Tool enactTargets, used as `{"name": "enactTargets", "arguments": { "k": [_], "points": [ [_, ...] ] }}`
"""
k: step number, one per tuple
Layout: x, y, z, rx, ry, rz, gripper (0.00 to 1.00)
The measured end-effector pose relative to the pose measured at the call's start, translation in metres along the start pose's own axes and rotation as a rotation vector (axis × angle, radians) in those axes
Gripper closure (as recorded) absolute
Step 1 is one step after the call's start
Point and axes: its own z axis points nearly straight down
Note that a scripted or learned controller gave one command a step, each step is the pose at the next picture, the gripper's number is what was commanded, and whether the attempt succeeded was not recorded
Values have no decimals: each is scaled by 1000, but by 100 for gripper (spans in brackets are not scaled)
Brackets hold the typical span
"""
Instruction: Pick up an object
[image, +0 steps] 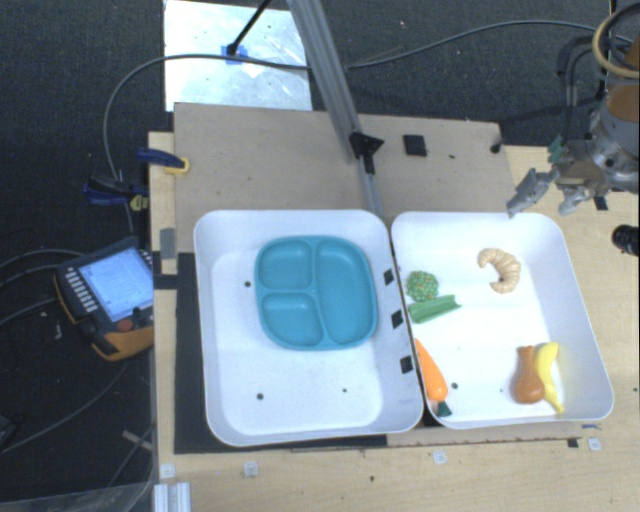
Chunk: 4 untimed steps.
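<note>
Where dark carpet surrounds, cardboard-topped bench.

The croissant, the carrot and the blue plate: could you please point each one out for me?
croissant (500, 268), camera view, middle of its curved body.
carrot (431, 371), camera view, middle of the orange root.
blue plate (316, 292), camera view, ridge between its compartments.

White bins: two, side by side — left bin, right bin
Blue divided plates: one, in the left bin, with three compartments
Croissants: one, in the right bin
Broccoli pieces: one
Green pods: one, just beside the broccoli
Carrots: one
Bananas: one
Orange-brown pieces touching the banana: one
Things in the right bin, all told: six
</note>
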Motion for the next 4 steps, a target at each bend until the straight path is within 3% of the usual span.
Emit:
{"name": "enactTargets", "arguments": {
  "k": [3,4],
  "points": [
    [6,7,152,4,1,0,0],
    [6,8,137,-4,-1,-1,100]
  ]
}}
